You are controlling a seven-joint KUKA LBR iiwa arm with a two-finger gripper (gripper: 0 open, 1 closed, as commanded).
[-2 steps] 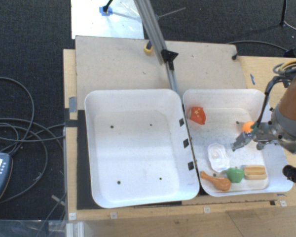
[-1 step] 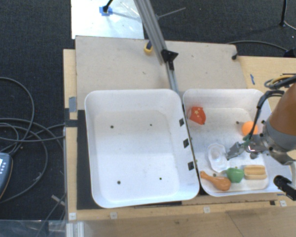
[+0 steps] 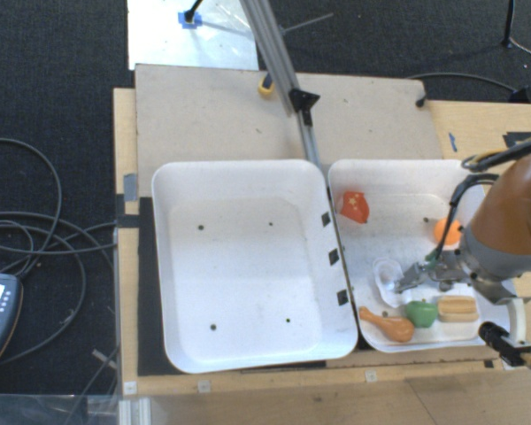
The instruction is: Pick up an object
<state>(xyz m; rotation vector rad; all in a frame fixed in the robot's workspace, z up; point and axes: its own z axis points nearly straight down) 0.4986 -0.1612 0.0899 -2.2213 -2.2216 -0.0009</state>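
Observation:
The right bin (image 3: pixel 398 180) holds a red block (image 3: pixel 354 206) near its back left, an orange ball (image 3: pixel 446 231) partly behind the arm, a clear cup (image 3: pixel 387 277), a green pepper (image 3: pixel 420 312), a bread roll (image 3: pixel 457 308) and a tan drumstick (image 3: pixel 388 324) at the front. My gripper (image 3: pixel 414 278) hangs low over the front of this bin, just right of the clear cup and above the green pepper. Its dark fingers point left.
The left bin (image 3: pixel 173 184) lies beside the right one, with a metal pole (image 3: pixel 274 47) slanting over the bench behind them. Cables and a pendant lie on the floor at the left.

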